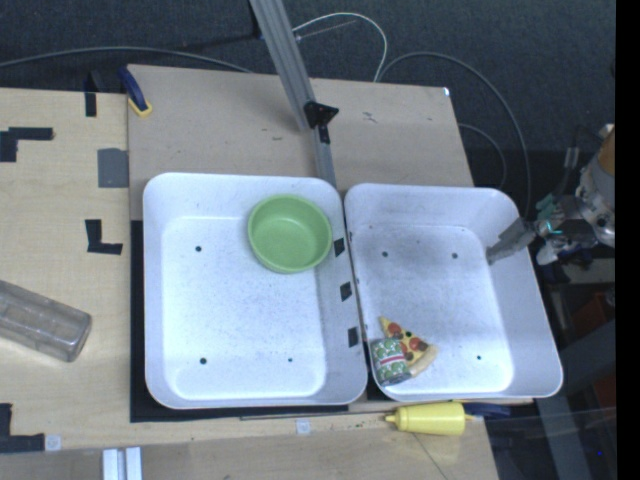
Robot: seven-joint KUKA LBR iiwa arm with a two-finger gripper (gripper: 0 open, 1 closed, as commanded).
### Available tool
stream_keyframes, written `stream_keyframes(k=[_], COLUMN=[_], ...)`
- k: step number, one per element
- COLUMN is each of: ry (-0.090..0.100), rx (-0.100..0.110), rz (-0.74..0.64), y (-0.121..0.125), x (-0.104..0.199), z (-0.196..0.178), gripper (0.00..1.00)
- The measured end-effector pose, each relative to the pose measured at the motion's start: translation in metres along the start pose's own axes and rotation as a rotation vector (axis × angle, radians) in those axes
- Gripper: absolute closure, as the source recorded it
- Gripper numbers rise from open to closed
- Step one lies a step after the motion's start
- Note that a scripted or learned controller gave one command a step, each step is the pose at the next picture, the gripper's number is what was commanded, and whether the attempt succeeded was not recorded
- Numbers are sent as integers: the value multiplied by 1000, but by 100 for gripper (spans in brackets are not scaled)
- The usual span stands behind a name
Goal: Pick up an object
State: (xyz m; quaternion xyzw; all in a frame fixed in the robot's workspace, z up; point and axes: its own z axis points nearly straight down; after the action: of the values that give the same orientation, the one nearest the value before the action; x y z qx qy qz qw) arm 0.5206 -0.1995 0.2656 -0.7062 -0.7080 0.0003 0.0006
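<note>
Gripper (512,238) positioned at right rim of right bin (450,203); claw state not determinable. Pizza-slice toy (402,350) located in right bin, near-left corner, against wall. Green bowl (289,233) seated in left bin (170,268). Yellow bottle (432,419) laid outside bins on bench (200,108).

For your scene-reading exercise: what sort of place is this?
Probably a robotics lab bench: two white bins side by side, a robot gripper reaching in, and loose cables behind.

Beside the end effector (515,236), the right bin (500,208) floor lies open; only a pizza toy (402,350) sits far off.
</note>
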Motion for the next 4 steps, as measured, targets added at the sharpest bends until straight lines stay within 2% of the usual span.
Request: stream_keyframes(k=[1,4], ry=[0,2], rx=[0,6], rz=[0,1], y=[0,-16], x=[0,8], z=[0,169], gripper=[0,0])
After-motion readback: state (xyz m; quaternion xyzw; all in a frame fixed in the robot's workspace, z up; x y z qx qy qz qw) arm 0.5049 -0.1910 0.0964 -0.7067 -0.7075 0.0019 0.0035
